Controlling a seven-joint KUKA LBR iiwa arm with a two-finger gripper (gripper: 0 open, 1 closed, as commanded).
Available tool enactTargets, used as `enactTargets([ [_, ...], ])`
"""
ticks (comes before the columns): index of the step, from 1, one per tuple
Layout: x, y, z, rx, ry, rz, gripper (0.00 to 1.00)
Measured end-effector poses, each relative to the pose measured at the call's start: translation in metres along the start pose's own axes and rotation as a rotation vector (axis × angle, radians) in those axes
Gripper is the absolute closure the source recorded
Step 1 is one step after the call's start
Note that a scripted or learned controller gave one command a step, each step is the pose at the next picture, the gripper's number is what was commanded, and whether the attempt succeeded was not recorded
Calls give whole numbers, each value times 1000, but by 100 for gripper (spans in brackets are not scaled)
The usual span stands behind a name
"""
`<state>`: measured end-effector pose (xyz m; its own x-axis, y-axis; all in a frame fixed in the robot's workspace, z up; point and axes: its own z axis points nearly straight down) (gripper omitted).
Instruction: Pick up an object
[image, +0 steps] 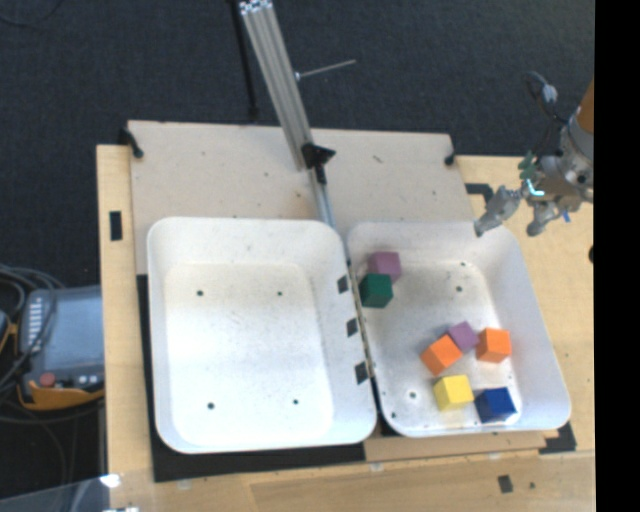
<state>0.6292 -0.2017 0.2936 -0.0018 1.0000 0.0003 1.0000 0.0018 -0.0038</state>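
Observation:
The right bin (520, 270) holds several small blocks. A purple block (383, 264) and a green block (376, 290) sit together near its left wall. Toward the front right lie an orange block (441, 354), a small purple block (462, 335), another orange block (493, 344), a yellow block (453, 391) and a blue block (495, 404). My gripper (517, 214) hangs above the bin's back right corner, open, its two grey fingers spread apart with nothing between them.
The left bin (170, 300) lies beside the right one. A slanted metal rail (285, 90) runs from the top of the view down to the gap between the bins. A grey device with cables (55, 340) sits off the bench at the left.

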Motion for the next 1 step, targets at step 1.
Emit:
enactTargets([
  [1, 0, 1, -3, -4, -3, -3, 0],
])
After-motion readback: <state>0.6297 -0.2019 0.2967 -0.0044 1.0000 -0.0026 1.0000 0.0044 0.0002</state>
